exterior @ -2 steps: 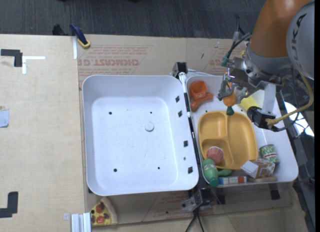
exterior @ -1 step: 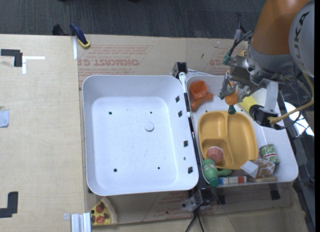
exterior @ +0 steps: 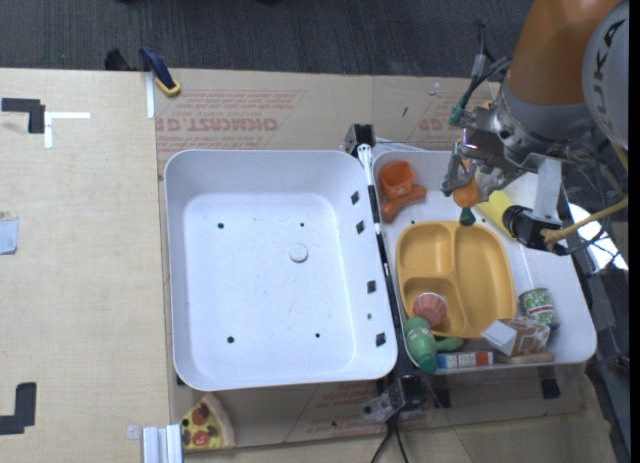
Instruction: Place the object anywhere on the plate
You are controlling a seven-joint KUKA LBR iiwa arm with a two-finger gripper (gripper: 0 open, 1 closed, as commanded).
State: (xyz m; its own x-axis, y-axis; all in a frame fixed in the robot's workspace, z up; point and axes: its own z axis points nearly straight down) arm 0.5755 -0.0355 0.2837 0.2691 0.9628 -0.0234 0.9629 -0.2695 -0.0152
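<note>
End effector [exterior: 470,183]: above the right bin's [exterior: 572,291] far edge; a small orange object [exterior: 466,194] sits between its fingers, apparently gripped.
Object: just past the plate's [exterior: 490,266] far rim, not on it.
Handling: probably light, stiff, smooth; pinch it across the middle.
Plate: yellow, divided; a pink-red piece [exterior: 430,306] lies in its near-left section.
Around: orange cup [exterior: 397,181] far-left; green bottle [exterior: 420,343], carton [exterior: 519,334] along the near edge.
</note>
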